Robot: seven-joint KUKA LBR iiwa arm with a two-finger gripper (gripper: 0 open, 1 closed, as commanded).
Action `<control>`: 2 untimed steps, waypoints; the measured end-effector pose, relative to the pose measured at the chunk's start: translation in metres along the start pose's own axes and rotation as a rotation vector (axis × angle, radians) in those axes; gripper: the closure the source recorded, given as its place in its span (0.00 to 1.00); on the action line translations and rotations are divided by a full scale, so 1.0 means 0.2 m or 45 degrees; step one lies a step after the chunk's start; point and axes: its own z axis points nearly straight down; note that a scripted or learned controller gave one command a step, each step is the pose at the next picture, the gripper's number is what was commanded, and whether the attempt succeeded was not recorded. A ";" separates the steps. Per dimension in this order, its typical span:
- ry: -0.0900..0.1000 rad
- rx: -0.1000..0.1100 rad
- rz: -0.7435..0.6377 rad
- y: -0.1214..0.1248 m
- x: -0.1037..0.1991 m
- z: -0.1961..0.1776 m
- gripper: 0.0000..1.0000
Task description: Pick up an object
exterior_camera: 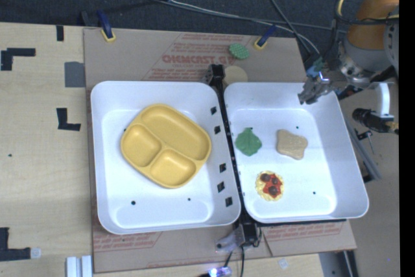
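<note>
Fingers (310, 93) hang over the right bin's (337, 139) far right corner; can't tell if open, nothing seen held. In right bin: green leaf (248, 141) by left wall, tan cookie (291, 144) mid, small pizza (270, 185) nearer front. All apart. Left bin (107, 139) has yellow divided plate (166, 145).

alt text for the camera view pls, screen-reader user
The gripper hangs over the far right corner of the right bin, which holds a green leaf, a tan bread piece and a small pizza. The left bin holds a yellow divided plate.
</note>
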 end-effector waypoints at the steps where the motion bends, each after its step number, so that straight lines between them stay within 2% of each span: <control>1: 0.000 0.002 0.001 0.01 0.00 -0.27 1.00; 2: 0.003 0.009 -0.004 0.01 0.26 -0.19 1.00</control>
